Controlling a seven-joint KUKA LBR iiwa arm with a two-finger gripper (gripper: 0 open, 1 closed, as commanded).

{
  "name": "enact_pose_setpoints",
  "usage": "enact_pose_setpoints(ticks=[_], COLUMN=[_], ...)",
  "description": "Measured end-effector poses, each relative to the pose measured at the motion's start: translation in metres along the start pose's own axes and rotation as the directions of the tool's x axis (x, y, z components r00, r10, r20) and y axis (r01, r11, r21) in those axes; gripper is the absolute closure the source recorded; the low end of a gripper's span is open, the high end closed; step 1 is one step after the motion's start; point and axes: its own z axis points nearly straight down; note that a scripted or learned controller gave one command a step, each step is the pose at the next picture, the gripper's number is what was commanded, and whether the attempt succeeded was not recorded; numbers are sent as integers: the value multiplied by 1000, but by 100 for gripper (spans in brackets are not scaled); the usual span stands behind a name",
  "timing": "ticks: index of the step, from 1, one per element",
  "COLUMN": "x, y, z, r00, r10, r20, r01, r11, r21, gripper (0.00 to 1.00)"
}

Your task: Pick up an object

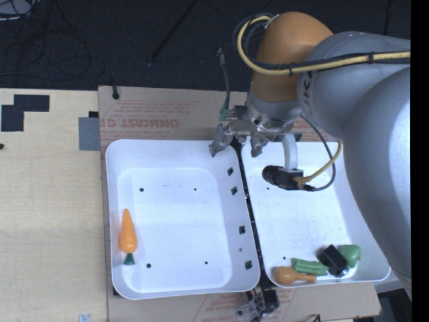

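Note:
My gripper hangs over the far end of the rim where the two bins meet. It is open, its two fingers spread apart with nothing between them. An orange toy carrot with a green tip lies at the left wall of the left bin, far from the gripper. In the near right corner of the right bin lie a black block, a green rounded piece, a green pod-like piece and an orange-tan piece, close together.
The grey arm and its orange band cover the right bin's far right side. A black cable fitting hangs below the wrist over the right bin. Both bins rest on cardboard on the wooden bench.

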Motion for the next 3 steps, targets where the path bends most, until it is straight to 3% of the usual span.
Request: enact_pose_setpoints(ticks=[1,2,3], x=[-1,58,106], y=[0,0,1], z=[-9,-49,-125], r00=[1000,1000,1000], r10=[-2,-2,-4], r20=[1,-1,-2], r01=[2,2,4], r11=[1000,1000,1000], r21=[3,-2,-7], gripper=[100,100,100])
